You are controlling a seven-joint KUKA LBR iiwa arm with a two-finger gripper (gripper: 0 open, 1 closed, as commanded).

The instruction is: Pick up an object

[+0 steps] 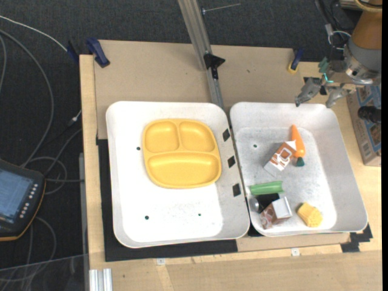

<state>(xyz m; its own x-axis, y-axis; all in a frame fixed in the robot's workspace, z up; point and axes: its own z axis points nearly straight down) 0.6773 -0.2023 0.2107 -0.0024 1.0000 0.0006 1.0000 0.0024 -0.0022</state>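
Note:
My gripper (pixel 320 96) hangs open above the far rim of the right bin (pixel 339 180), its two grey fingers spread with nothing between them. In that bin lie an orange carrot (pixel 296 139) with a green tip, a small white and orange house-shaped box (pixel 281 156), a green block (pixel 266 188), a small brown and grey box (pixel 277 211) and a yellow piece (pixel 310 214). All of them sit nearer the camera than the gripper, apart from it.
The left bin (pixel 127 211) holds a yellow divided plate (pixel 180 152). A slanted metal pole (pixel 200 35) rises behind the gap between the bins. Blue clamps (pixel 97 51) sit on the bench's far edge. A tablet (pixel 18 194) lies on the floor at left.

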